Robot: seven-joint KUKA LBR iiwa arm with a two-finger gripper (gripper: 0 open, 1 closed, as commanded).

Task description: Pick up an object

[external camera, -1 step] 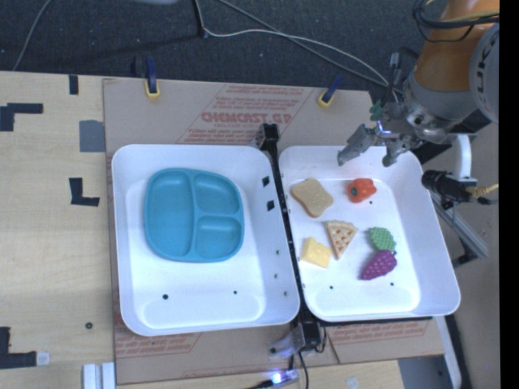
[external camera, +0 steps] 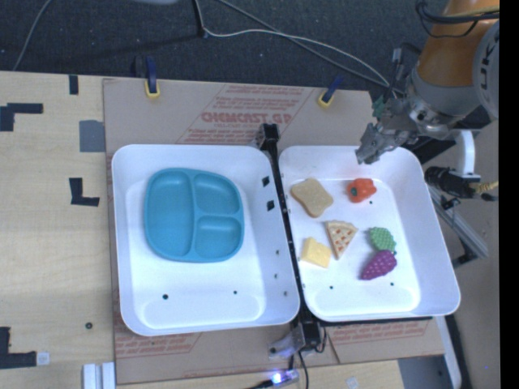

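The right bin (external camera: 430, 217) holds several toy foods: a tan bread slice (external camera: 311, 196), a red pepper (external camera: 362, 189), a waffle-pattern wedge (external camera: 340, 237), a yellow cheese piece (external camera: 316, 253), a green broccoli (external camera: 381, 237) and a purple grape bunch (external camera: 378, 264). My gripper (external camera: 371, 151) hangs over the bin's far right corner, just above and behind the red pepper, apart from it. Nothing shows between its tips.
The left bin (external camera: 130, 241) carries a blue divided plate (external camera: 195, 215). A black clamp (external camera: 268, 136) sits on the ridge where the two bins meet. Yellow clips (external camera: 152, 87) hold the cardboard sheet at the back. A cable (external camera: 284, 39) runs across the dark floor behind.
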